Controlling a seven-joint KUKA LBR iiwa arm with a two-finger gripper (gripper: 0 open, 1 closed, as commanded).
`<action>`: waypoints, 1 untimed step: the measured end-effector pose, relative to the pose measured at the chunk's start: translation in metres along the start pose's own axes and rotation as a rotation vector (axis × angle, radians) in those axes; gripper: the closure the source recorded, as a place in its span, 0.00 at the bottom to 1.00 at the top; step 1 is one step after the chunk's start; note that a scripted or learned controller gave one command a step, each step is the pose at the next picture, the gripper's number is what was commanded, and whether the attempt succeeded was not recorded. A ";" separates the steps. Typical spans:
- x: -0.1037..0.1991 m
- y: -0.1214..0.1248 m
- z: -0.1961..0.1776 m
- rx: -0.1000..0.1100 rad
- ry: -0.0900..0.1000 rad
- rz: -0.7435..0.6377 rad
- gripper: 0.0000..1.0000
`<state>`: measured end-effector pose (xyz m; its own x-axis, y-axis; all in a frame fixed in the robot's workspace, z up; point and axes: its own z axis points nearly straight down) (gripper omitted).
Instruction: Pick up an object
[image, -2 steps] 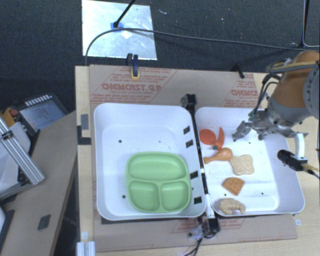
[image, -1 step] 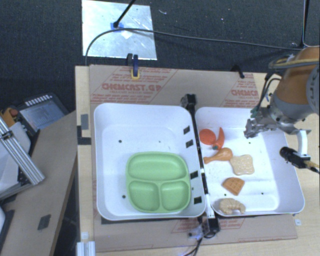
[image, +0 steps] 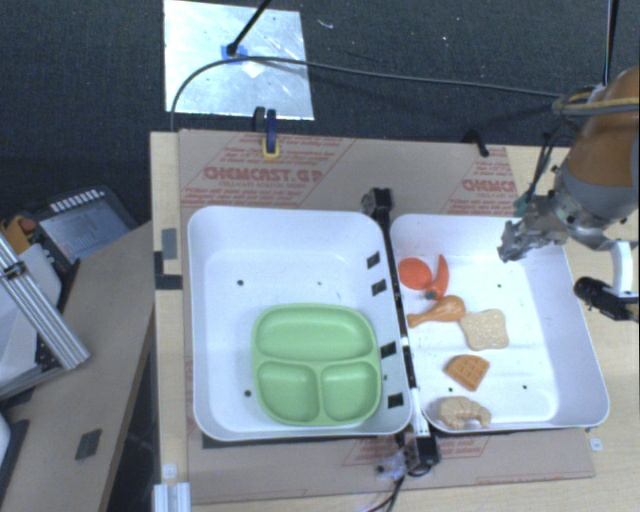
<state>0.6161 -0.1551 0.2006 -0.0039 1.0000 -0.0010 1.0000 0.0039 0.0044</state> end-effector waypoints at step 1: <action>-0.005 0.011 -0.057 -0.004 -0.001 -0.001 1.00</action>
